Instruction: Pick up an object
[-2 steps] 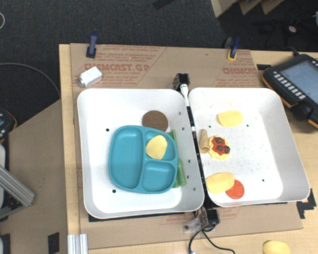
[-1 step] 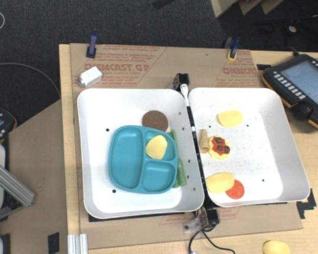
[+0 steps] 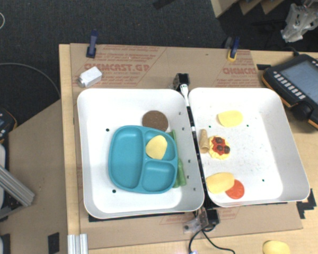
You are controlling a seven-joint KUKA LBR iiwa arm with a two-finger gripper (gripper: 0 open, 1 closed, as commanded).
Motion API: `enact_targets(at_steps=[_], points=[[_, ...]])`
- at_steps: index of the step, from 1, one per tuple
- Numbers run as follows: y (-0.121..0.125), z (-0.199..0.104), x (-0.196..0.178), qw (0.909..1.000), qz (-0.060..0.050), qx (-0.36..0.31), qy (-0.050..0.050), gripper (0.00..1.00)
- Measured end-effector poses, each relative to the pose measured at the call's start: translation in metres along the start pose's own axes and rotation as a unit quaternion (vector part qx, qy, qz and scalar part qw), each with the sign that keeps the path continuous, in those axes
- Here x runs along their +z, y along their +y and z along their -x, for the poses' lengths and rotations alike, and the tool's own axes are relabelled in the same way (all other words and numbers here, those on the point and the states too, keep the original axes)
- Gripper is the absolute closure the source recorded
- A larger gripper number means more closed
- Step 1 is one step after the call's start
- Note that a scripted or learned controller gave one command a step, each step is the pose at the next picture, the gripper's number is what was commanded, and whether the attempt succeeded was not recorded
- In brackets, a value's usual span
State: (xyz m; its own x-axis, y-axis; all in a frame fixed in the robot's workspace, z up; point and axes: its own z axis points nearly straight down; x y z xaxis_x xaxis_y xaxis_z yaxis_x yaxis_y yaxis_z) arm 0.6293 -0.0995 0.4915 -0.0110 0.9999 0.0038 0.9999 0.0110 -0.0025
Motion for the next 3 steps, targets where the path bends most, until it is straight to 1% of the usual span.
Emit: enact_targets(at_steps=[1, 2, 3], points=[[-0.023, -0.089, 0.018, 1.0000, -0.001, 0.002, -0.001, 1.00], [-0.042, -0.188, -0.010, 1.0000, 0.004, 0.002, -0.001, 1.00], [-0.083, -0.277, 0.026, 1.0000, -0.002, 0.000, -0.001, 1.00]])
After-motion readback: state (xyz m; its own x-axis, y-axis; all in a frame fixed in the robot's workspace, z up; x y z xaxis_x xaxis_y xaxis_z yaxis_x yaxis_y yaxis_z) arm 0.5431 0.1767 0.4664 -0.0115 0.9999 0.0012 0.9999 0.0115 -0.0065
